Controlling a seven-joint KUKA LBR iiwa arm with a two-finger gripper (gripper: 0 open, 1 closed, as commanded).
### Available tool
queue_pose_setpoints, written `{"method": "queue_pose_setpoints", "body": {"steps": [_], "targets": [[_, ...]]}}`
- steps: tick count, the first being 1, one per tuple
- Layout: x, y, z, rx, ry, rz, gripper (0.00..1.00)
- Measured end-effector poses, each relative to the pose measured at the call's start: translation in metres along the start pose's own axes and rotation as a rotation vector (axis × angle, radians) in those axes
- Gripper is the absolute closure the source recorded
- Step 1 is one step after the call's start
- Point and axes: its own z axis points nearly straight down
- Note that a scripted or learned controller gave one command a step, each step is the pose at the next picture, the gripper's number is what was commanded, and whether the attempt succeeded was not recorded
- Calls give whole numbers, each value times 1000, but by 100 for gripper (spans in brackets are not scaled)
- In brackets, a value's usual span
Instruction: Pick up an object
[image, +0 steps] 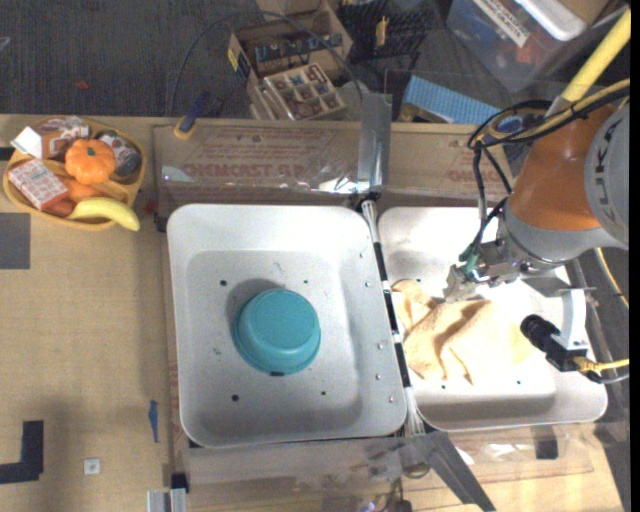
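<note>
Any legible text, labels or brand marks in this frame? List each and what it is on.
"KUKA", partly cut off at the frame edge, on the grey arm.
Red print on the cardboard flap behind the bins: too blurred to read.
Packets in the fruit bowl: print too small to read.

A single fixed camera looks down at a slant from above the tan wooden table (80, 330), far enough to take in both shallow white plastic bins (200, 250), with cluttered dark floor beyond the table's far edge.
</note>
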Motion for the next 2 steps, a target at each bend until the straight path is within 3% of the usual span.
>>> {"method": "queue_pose_setpoints", "body": {"steps": [1,2], "targets": [[0,0,0,0,0,0,0],[-26,-16,51,2,1,7,0]]}}
